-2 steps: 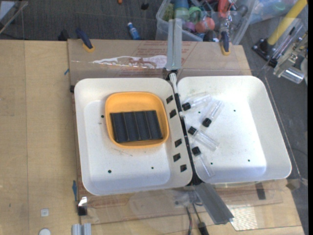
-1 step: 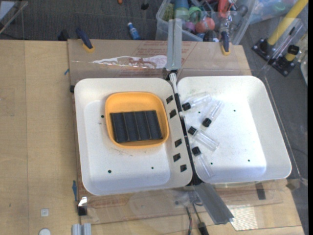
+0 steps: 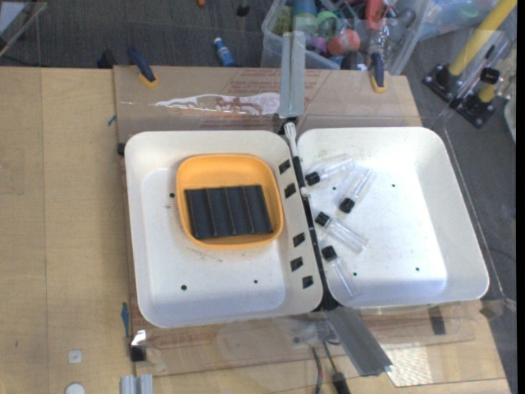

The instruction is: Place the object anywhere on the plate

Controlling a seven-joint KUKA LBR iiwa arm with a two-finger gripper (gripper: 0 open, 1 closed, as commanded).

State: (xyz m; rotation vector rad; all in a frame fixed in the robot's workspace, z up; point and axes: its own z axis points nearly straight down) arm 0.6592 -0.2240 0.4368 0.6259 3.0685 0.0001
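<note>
An orange plate (image 3: 225,171) with rounded corners sits in the left white bin (image 3: 205,290). A flat black ribbed block (image 3: 228,212) lies on the plate and covers most of its floor. In the right white bin (image 3: 410,220), several clear vials with black caps lie loose near the left wall, among them one at the top (image 3: 330,173), one slanted (image 3: 355,192) and one lower down (image 3: 343,236).
A row of small black clips (image 3: 297,216) runs along the seam between the bins. A clear box of colourful toys (image 3: 344,15) stands behind the bench. A grey metal bar (image 3: 291,72) stands upright at the back of the seam.
</note>
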